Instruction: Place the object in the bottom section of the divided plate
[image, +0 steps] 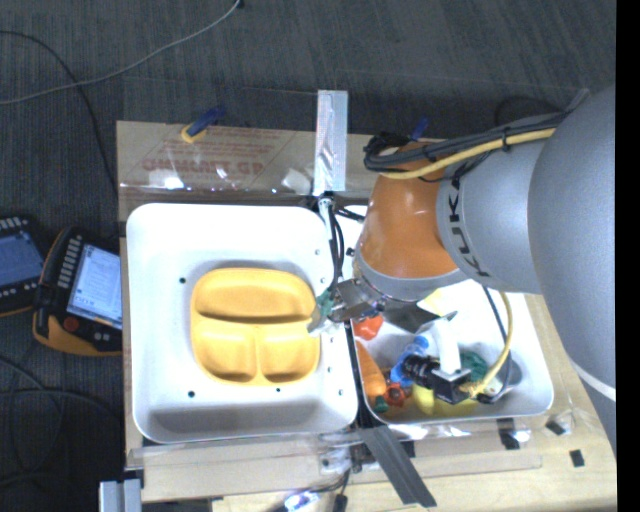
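The pincer (333, 308) hovered over the rim between the two bins; whether it gripped anything could not be told. The yellow divided plate (255, 325) lay just beside it at nine o'clock, in the left bin (160, 240). Small jumbled objects (430, 370) lay at four o'clock, in the right bin (530, 390).

Dark grey carpet floor (60, 420) surrounds a wooden bench (240, 150), cables (60, 60) trailing.

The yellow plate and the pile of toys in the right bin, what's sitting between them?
In the camera view, between the plate and the toys stand the two bins' adjoining walls, with the gripper hanging over them by the plate's right edge.
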